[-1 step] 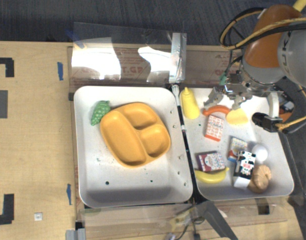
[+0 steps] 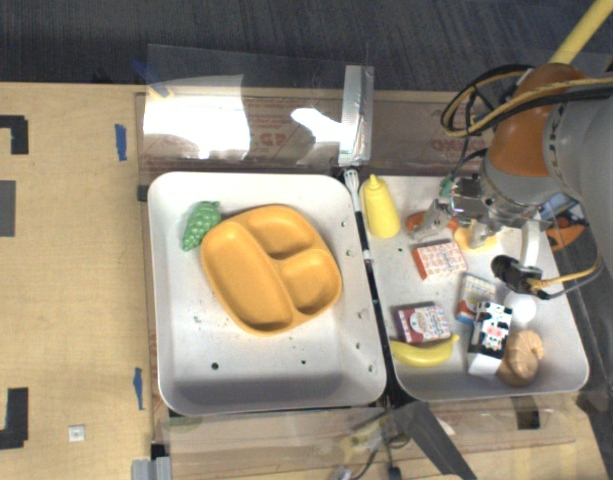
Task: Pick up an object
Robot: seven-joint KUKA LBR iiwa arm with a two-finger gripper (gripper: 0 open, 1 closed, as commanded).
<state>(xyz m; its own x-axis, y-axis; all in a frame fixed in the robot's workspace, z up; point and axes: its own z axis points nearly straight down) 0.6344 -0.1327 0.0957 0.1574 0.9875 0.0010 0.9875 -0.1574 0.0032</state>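
Two shallow white bins sit side by side on the surface before you. Your left bin [image 2: 176, 368] carries an orange divided plate [image 2: 271, 266] near its middle, with a green bunch of toy grapes [image 2: 198, 224] touching the plate's upper-left rim, close to the bin's far left corner.

Your right bin [image 2: 571, 368] holds the clutter. A yellow mustard bottle [image 2: 380, 208] lies along its far left edge, just beside the wall that parts the bins. A small red-and-white box [image 2: 439, 259] rests near the bin's middle. At the near left corner a dark red card box [image 2: 422, 322] lies touching a yellow banana [image 2: 424, 352] just below it. Toward the near right corner a black-and-white carton [image 2: 492, 330] stands beside a brown potato-shaped object [image 2: 522, 356]; a small pale packet [image 2: 477, 290] lies just above the carton.

Your grey arm [image 2: 576, 148], orange band above the wrist, reaches in from the right over the far right part of this bin. The gripper [image 2: 458, 216] hangs low at the bin's far edge, among small orange and yellow items [image 2: 422, 222] that are too cramped to name. You cannot tell from this angle how the gripper is set, nor whether it touches anything beneath it. A black cable [image 2: 506, 103] loops above the wrist, and a yellow rod [image 2: 588, 23] crosses the far right corner of the scene.
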